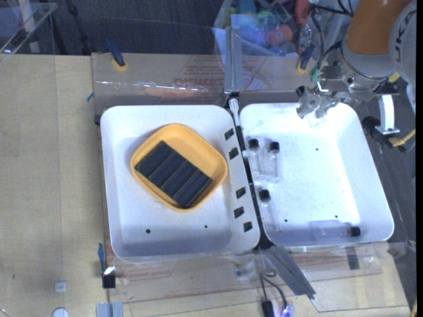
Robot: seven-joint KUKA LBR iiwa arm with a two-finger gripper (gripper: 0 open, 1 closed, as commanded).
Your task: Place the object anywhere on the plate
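- The likely things to move are small clear vials with dark caps in the right bin (370, 177): two vials (262, 156) stand or lie close together near the bin's left wall, a third vial (266, 203) sits just below them, and a fourth vial (334, 230) lies on its side near the lower right corner. Which one the program will go for, I cannot tell.
- The gripper (316, 104) hangs over the upper edge of the right bin, right of the frame's centre, well apart from every vial. Its fingers look released with nothing between them, though they are small and somewhat blurred.
- The plate (149, 152) is yellow and lies in the left bin (119, 230), in the left middle of the frame, with a dark ribbed pad (173, 172) covering most of its middle.
- Risk: the vials are clear against white, so a grasp may be aimed slightly off and close on air.
- Risk: the two upper vials are nearly touching each other and are just beside the wall; a finger coming down could knock one or jam against the wall.
- Risk: a smooth round vial may slip or roll out of a pinch.
- Risk: the carry must cross the divider (241, 177) between the bins; a low pass could snag there.
- Risk: dropped on the ribbed pad or the sloped rim, a vial could roll off the plate.
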